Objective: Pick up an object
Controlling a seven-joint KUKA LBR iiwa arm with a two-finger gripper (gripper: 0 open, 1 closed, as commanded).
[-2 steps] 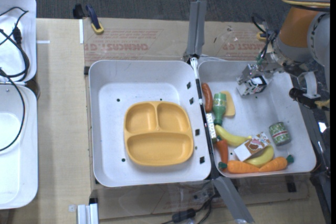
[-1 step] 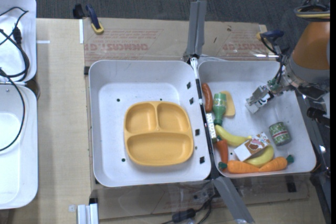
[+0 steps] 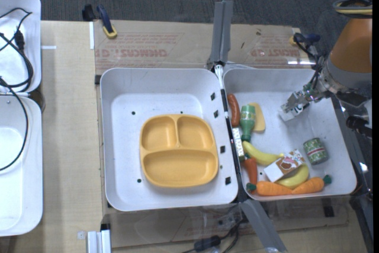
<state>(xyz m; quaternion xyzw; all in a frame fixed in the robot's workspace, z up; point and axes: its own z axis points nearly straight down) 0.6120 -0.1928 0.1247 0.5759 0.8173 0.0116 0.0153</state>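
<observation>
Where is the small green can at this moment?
In the camera view, the green can lies in the right bin, near its right wall, right of the small snack box, above the carrots.

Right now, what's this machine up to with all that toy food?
A robot arm reaches in from the right, its hand over the bare upper part of the right bin. It holds nothing yet. The toy food lies along that bin's left and bottom: a bottle, a banana, a carrot, a can. The left bin holds a yellow tray.
</observation>
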